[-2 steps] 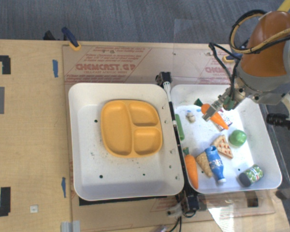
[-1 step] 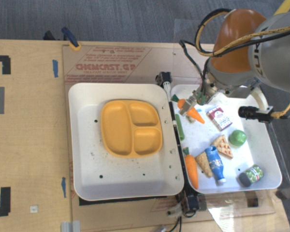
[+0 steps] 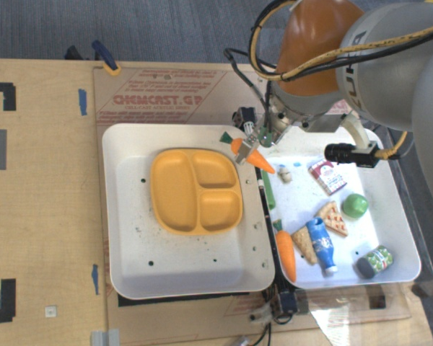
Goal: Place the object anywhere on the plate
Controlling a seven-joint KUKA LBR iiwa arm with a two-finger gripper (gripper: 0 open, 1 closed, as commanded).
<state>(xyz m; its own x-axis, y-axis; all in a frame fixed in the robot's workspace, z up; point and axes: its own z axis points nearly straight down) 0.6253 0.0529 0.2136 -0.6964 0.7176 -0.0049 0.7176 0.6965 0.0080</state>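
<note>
Nearest, a plain orange carrot [image 3: 286, 254] lies on the divider between bins. Higher up, the arm's jaws [image 3: 249, 148] pinch a small leafy-topped orange toy carrot [image 3: 251, 156] beside the yellow compartmented plastic plate [image 3: 196, 190], their tips partly hidden.

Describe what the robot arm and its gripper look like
The arm is bulky, rounded and grey, with a glossy orange band above the wrist. Black and yellow cables loop around it. The gripper is small and metallic, with dark fittings.
</note>
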